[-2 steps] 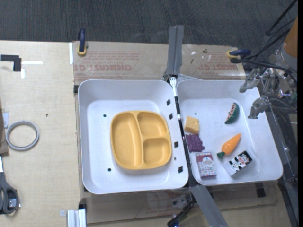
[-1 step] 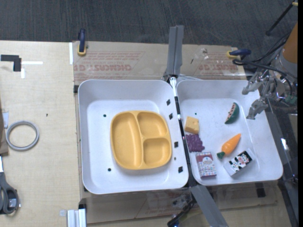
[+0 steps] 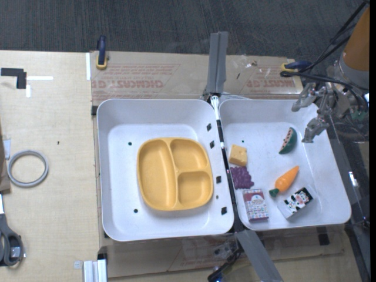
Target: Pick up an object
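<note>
Pale counter (image 3: 47, 116), two bins: right bin (image 3: 264, 113) groups small toys; claw (image 3: 314, 113) upper right, hovering, grip state unclear.

We see a light wood bench (image 3: 53, 204) carrying two white bins: left bin (image 3: 111, 175) center, right bin (image 3: 329, 210) at 3 o'clock. Grey tape roll (image 3: 26, 168) at 9 o'clock, scissors (image 3: 9, 245) at 8, cardboard sheet (image 3: 153, 75) at 12.
</note>
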Controlling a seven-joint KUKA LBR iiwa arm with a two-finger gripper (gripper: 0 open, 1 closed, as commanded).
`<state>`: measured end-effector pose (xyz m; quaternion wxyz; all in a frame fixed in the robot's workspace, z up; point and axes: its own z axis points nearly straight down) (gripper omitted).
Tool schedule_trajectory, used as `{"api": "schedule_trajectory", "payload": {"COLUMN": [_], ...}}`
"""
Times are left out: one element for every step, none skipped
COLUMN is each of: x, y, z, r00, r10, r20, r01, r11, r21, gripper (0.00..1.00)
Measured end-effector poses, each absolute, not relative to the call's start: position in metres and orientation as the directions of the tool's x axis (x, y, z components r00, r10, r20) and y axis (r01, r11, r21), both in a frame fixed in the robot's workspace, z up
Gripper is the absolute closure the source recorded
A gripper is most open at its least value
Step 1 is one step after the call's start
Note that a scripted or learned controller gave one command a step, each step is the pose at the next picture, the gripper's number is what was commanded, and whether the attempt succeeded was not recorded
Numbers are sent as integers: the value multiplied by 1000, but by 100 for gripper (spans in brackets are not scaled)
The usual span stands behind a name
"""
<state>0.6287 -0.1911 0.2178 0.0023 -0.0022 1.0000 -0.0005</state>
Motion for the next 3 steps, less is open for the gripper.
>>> {"api": "schedule_trajectory", "payload": {"x": [660,615,630], "y": [-221,-221,-222], "z": [154,94,187], "r00": [-975,-936,-826], "r10": [223,353,564], "r20": [-5,-4,-6], "r01": [223,353,564], "r11": [975,936,826], "r21": [0,0,1], "gripper": [0,0,0]}}
